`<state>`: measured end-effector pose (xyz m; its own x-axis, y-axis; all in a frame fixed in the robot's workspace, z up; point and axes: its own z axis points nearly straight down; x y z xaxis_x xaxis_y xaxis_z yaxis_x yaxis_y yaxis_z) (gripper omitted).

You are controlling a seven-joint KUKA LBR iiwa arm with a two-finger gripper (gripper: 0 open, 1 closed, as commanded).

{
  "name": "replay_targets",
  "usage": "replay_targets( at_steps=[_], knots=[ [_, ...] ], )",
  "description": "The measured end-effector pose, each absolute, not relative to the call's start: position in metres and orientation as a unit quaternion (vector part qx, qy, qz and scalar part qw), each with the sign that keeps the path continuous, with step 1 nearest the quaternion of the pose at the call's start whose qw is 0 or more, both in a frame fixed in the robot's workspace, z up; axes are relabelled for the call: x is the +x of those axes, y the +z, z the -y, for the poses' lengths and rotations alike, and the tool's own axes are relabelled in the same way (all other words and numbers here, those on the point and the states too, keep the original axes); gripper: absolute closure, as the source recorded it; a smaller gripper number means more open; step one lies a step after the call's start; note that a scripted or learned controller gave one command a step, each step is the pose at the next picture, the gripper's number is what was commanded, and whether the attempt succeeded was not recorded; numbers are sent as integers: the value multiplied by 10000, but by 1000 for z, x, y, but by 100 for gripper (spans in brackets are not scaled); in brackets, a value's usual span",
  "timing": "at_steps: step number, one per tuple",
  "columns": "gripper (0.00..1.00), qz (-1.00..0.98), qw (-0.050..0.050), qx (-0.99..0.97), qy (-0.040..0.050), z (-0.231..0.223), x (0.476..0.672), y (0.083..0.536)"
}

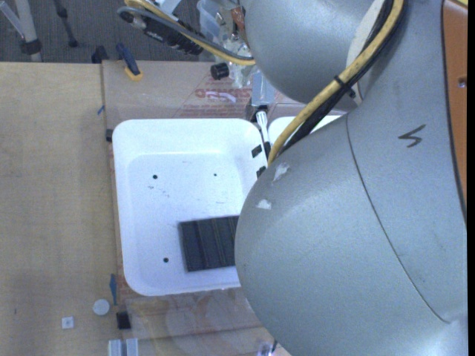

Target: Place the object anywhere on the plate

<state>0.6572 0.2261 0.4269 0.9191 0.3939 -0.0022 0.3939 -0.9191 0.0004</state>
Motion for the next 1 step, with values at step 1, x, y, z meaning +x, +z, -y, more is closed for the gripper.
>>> replay_targets(
  at_steps=[1],
  knots=[
    [0,-2012,3,9795,-13,-226,657,427]
  ],
)
